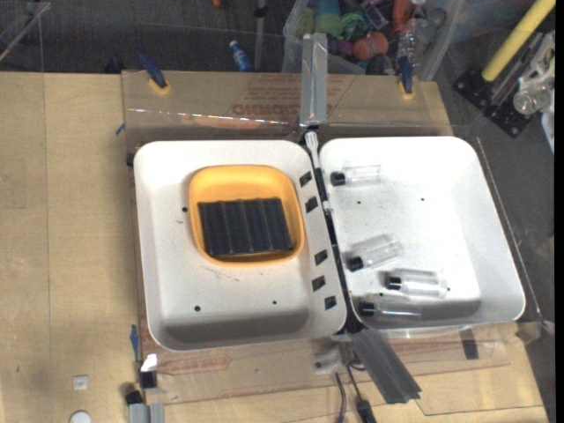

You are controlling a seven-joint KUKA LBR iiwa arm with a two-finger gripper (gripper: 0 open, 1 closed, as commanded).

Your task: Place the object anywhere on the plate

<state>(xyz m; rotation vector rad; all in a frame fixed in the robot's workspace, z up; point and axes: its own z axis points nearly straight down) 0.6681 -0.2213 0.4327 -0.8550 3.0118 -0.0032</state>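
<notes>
- Orange plate (pixel 240 181), square with rounded corners, sits in the left white bin (pixel 159 236) at centre-left of your frame; a dark ribbed rectangular object (pixel 244 226) already lies flat on it, toward its lower half.
- Look to the right white bin (pixel 458 201): clear plastic vials with black caps lie on their sides there, one (pixel 354 175) near its upper left, one (pixel 374 251) at its left middle, one (pixel 414 283) just below that, and another (pixel 388 307) against the lower wall.
- You cannot judge the gripper's opening or the arm's pose from this frame.
- No legible writing or labels.
</notes>
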